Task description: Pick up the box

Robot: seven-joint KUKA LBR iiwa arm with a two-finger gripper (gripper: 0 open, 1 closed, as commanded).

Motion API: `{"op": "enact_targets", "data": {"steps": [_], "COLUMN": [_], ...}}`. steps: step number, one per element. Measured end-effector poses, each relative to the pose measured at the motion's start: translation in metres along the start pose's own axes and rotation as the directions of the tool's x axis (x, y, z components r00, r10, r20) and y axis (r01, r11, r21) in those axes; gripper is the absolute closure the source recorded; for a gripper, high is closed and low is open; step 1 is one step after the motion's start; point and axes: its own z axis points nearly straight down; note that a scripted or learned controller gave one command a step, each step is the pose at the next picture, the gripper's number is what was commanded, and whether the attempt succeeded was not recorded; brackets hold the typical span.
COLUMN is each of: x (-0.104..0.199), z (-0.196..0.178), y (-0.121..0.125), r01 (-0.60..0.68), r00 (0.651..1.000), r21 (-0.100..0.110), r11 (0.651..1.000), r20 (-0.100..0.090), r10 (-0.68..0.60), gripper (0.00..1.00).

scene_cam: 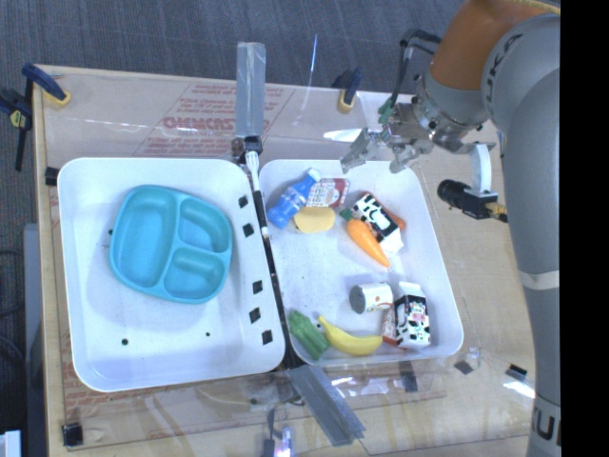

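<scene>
Two shallow white bins side by side on the bench.
Left bin (86, 350): blue sectioned plastic tray (171, 243). Right bin (440, 284): yellow banana (348, 338) at the front, orange carrot (366, 241) behind it.

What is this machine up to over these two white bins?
A grey robot arm reaches in from the right, its end effector hovering open over the far edge of the right bin, holding nothing. It is meant to pick up a box; a black-and-white box lies just below it among a carrot, banana and bottle. The left bin holds a blue tray.
</scene>
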Motion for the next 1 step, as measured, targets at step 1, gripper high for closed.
{"op": "enact_targets", "data": {"steps": [1], "x": [0.0133], "z": [0.1334], "y": [0.0063], "r01": [-0.022], "r00": [1.000], "r21": [-0.006], "r11": [1.000], "r20": [0.001], "r10": [0.022], "gripper": [0.00]}}
